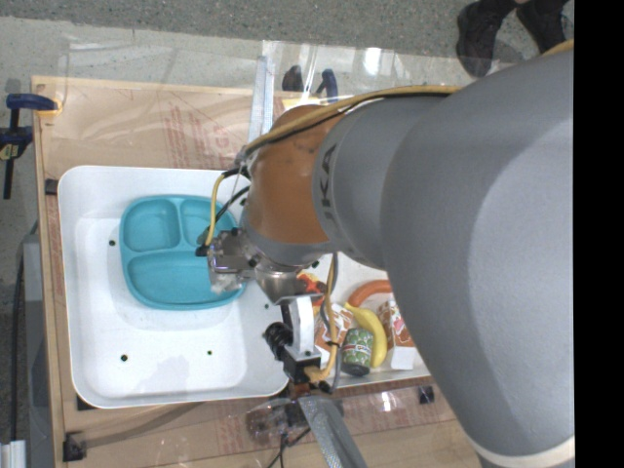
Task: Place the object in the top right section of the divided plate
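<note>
Divided plate [171, 256] lies far-right in the left bin [88, 359]; gripper [226, 273] at its right rim, grip state unclear.

The divided plate [168, 252] is set in the left bin [93, 359] toward its far right corner, while a banana [373, 328] and a can [357, 351] are crowded together in the right bin [405, 364], near its front edge.

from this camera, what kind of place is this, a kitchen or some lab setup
Most likely a robot lab test bench, not a kitchen. A big grey arm reaches over shallow white bins on a wooden bench, with a teal divided plate and toy-like food such as a banana, and a clamp at the edge.
</note>
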Action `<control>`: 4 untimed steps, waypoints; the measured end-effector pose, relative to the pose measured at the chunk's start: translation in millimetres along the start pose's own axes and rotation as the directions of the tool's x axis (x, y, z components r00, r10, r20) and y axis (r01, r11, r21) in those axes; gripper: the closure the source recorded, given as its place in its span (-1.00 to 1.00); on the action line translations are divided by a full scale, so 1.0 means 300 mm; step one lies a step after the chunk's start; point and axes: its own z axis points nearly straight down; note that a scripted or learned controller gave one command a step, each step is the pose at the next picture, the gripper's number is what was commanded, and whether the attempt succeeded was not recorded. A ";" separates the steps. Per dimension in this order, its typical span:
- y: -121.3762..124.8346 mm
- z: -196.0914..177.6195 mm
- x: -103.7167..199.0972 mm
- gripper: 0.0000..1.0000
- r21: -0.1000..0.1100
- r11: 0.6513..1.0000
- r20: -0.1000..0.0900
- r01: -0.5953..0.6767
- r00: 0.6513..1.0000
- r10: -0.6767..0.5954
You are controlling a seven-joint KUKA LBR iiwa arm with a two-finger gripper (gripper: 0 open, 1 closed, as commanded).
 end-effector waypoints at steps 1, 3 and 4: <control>0.178 -0.276 -0.091 1.00 -0.005 0.996 0.000 0.087 0.996 -0.087; 0.431 -0.018 -0.074 1.00 -0.005 0.989 -0.002 -0.146 0.989 0.146; 0.318 0.249 0.036 1.00 -0.018 0.999 -0.002 -0.039 0.999 0.039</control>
